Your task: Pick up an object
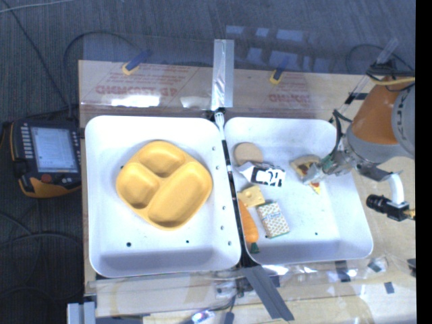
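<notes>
Nearby, the claw point(316, 171), grip unclear, touches a toy point(304, 165) beside a card point(267, 176).

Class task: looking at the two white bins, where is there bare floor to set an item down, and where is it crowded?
Right bin: bare floor along its near right side, beyond the patterned block, below the gripper. Crowded by the divider: carrot, black-and-white item. Left bin: narrow margins around the yellow dish.

Robot lab: teach pendant point(44, 157) beside taped bench point(169, 86), cables on carpet.
</notes>
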